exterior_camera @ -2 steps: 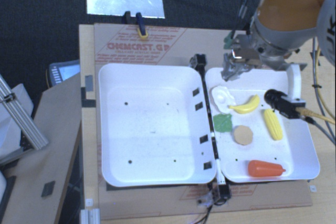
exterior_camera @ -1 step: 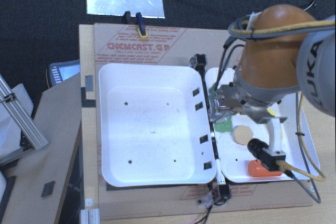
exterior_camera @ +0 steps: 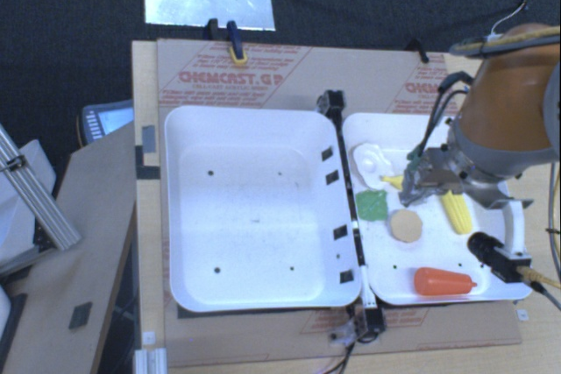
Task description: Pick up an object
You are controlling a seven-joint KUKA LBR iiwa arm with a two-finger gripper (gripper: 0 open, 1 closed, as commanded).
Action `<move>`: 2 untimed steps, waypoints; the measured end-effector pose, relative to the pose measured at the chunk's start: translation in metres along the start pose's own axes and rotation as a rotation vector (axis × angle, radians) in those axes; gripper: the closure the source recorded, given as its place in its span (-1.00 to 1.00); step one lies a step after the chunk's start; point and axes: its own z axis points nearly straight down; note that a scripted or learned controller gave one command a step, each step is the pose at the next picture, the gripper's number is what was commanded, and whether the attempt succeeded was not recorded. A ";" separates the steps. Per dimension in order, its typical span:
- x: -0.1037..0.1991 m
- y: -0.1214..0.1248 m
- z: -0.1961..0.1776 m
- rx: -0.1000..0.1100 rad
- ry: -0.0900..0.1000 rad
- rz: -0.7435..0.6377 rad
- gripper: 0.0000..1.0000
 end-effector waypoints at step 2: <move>0.074 -0.005 -0.097 0.002 0.005 -0.017 1.00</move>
